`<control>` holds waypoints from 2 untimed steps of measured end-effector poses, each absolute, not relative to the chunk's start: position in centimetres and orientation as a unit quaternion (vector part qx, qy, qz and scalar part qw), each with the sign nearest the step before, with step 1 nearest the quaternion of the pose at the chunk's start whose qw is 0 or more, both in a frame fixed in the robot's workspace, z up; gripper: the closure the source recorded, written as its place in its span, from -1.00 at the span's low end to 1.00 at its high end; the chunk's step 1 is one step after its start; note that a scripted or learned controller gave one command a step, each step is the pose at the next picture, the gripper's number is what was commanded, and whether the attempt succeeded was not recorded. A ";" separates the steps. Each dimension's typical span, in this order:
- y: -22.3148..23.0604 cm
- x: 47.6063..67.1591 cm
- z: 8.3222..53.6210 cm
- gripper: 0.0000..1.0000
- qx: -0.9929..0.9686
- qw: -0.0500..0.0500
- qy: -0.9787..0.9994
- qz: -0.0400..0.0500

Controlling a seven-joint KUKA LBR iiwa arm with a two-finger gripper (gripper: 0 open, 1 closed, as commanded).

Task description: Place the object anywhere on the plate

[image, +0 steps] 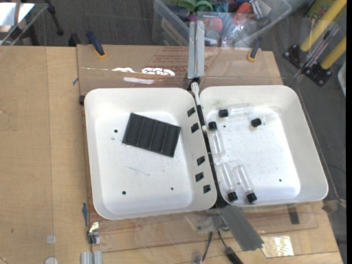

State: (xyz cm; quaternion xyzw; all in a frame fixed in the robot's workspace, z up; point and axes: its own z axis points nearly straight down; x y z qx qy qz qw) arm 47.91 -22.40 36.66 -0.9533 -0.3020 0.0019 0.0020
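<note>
A black ribbed rectangular plate (151, 135) lies flat in the left white bin (104, 202), toward its back, turned slightly clockwise. The right white bin (308, 169) holds several clear plastic vials with black caps. One vial (235, 112) and another (263, 119) lie near the back. A third vial (215, 139) rests against the left wall. Two more vials (227, 181) (245, 183) lie side by side at the front left, caps pointing toward the front edge.
Black clips (199, 159) run along the ridge between the bins. A clear tub of colourful toys (220, 4) stands behind the bins, with a metal bar (195, 48) leaning down from it. Orange clamps (98, 49) (253, 51) hold the cardboard base. A grey flap (242, 230) sticks out in front.
</note>
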 end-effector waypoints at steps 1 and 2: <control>-22.4 47.9 36.7 -1.00 -0.953 0.002 -0.302 0.002; -22.4 48.0 37.6 1.00 -0.953 0.002 -0.303 0.003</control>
